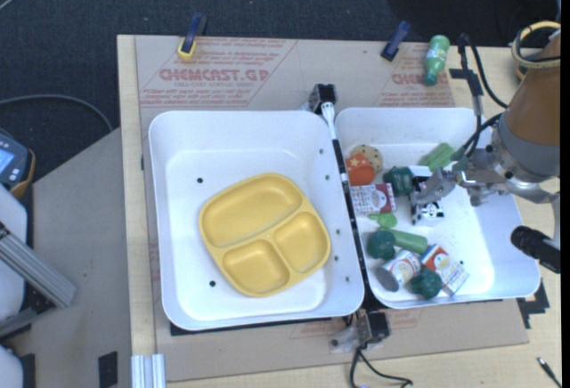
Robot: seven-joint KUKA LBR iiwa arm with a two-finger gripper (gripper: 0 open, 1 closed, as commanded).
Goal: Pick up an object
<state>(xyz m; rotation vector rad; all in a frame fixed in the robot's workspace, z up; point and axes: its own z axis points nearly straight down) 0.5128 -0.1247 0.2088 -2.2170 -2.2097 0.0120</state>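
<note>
Low over the right bin (499,270), the gripper (434,193), its opening impossible to judge, hangs above a black-and-white toy (428,212); a straight, centred descent looks wisest amid crowding toys.

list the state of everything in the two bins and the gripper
yellow tray: flat, right way up in the left bin, its three compartments bare
small toys: heaped loose in the right bin
gripper: low over the right bin's pile, beside a black and white toy; grip not clear
green bottle: lying on the board behind the bins
</note>
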